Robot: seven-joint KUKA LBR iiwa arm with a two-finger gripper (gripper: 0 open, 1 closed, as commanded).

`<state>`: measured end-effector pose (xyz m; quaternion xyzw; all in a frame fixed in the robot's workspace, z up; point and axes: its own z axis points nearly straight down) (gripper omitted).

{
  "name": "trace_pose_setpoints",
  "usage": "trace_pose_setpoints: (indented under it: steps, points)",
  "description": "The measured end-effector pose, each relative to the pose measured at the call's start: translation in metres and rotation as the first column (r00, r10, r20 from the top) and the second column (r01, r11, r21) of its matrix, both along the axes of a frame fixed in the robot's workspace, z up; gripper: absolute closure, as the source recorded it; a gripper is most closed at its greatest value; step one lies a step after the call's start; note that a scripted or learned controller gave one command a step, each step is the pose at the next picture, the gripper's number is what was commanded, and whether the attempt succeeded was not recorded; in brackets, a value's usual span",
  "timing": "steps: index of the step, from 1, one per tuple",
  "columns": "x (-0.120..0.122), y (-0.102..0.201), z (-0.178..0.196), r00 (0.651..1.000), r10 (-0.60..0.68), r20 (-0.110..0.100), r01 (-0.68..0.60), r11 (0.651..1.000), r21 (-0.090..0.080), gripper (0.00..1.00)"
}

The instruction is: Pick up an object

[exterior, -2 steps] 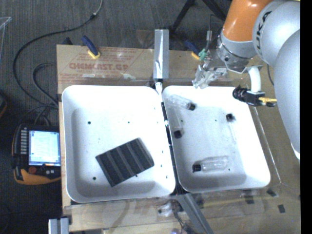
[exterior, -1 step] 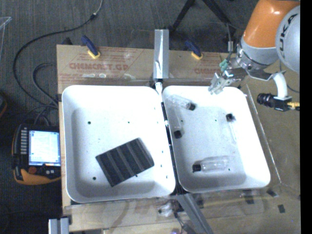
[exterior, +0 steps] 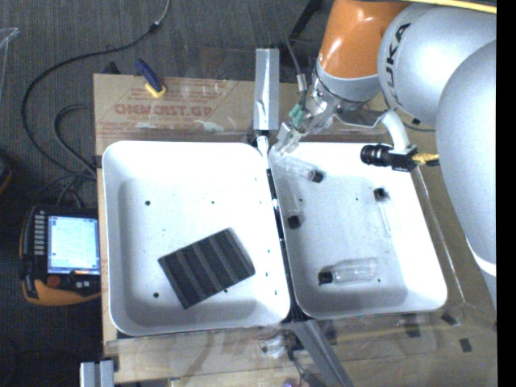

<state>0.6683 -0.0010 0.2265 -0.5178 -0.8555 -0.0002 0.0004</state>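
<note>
Gripper [exterior: 284, 142] sits over the far corner of the right bin [exterior: 431, 244], at the seam where the 2 bins meet. Can't tell whether my jaws are open or closed; the tips blur against the white rim.

Right bin, read from my jaws:
- Clear vial [exterior: 300, 168] lies just beside them on the near side, closest of all. It is on its side, its dark cap end pointing away from me to view-right.
- Small black piece [exterior: 293, 221] is further toward the near edge, close to the wall on the seam side.
- Second black piece [exterior: 380, 193] is off to view-right and nearer the camera, apart from the rest.
- Thin clear tube [exterior: 385, 216] is just past that piece, hard to make out on the white floor.
- Clear bottle [exterior: 352, 272] is well apart from my jaws, by the near wall, on its side with its black cap to view-left.

Left bin [exterior: 121, 216], view-left of my jaws: 1 black ribbed slab [exterior: 207, 267], flat and skewed, well apart, toward the near wall.
</note>
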Motion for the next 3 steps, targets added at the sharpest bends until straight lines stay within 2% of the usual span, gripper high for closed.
trace_pose_setpoints:
  steps: [2, 3]
  points:
    - [0.001, 0.001, 0.018, 1.0, -0.001, 0.003, 0.001, 1.0, 0.002, 1.0]
    - [-0.019, -0.008, 0.016, 0.913, -0.408, -0.001, 0.408, 0.913, -0.003, 1.0]
